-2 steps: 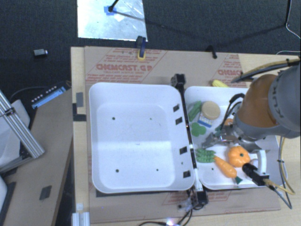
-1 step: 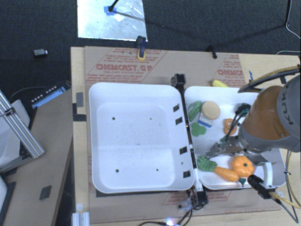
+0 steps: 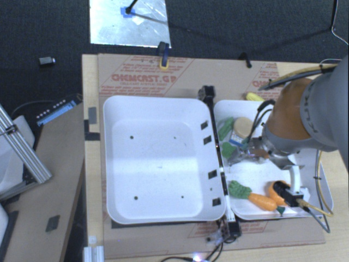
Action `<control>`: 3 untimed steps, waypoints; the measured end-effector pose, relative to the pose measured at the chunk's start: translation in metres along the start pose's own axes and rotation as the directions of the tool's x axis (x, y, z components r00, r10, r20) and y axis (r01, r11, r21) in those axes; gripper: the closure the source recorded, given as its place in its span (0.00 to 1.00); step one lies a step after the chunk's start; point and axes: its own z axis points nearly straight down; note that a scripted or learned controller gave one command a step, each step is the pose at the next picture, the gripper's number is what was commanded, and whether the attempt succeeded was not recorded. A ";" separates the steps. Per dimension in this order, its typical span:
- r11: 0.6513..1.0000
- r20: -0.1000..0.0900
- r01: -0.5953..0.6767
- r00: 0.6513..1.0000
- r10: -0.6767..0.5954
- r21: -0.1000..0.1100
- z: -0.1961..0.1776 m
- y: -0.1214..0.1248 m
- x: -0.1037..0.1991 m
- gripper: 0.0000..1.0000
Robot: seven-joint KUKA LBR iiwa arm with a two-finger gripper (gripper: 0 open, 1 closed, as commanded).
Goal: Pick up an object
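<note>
Here, seen from above at a slant, the counter [image 3: 90, 86] carries a cardboard sheet [image 3: 218, 72] printed in red, and on it stand two shallow white bins side by side. The left bin [image 3: 158, 162] takes up the middle of the view; the right bin [image 3: 252, 173] touches it along a shared edge fitted with black clips [image 3: 207, 140].

The grey arm [image 3: 324, 111], with its orange band [image 3: 289, 113], enters from the right and bends down over the right bin. Its pincer [image 3: 235, 157] sits low near that bin's left wall, about halfway along its length. Whether the pincer is apart or together cannot be told, and nothing can be seen clamped in it.

The objects for picking all lie in the right bin.
- A green toy [image 3: 225, 129] lies against the left wall, just above the pincer.
- A tan round disc [image 3: 243, 127] lies beside the green toy.
- A blue-and-white packet [image 3: 235, 142] lies below the disc, closest to the pincer; contact cannot be judged.
- A yellow piece [image 3: 253, 97] lies at the far rim, partly hidden by the arm.
- A toy carrot [image 3: 262, 201] with a green leafy top [image 3: 238, 189] lies near the front wall, apart from the pincer.

A yellow-and-blue clamp [image 3: 163, 56] grips the counter's far edge, and a silvery sheet [image 3: 128, 15] lies on the dark floor beyond.
</note>
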 end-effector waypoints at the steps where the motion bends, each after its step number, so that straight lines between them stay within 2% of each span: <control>1: 1.000 0.002 -0.001 1.000 0.001 -0.004 0.000 0.109 -0.001 0.00; 2: 1.000 0.001 0.001 1.000 -0.001 0.001 -0.012 0.107 -0.001 1.00; 3: 1.000 0.001 0.001 1.000 -0.001 -0.017 -0.175 0.127 0.031 1.00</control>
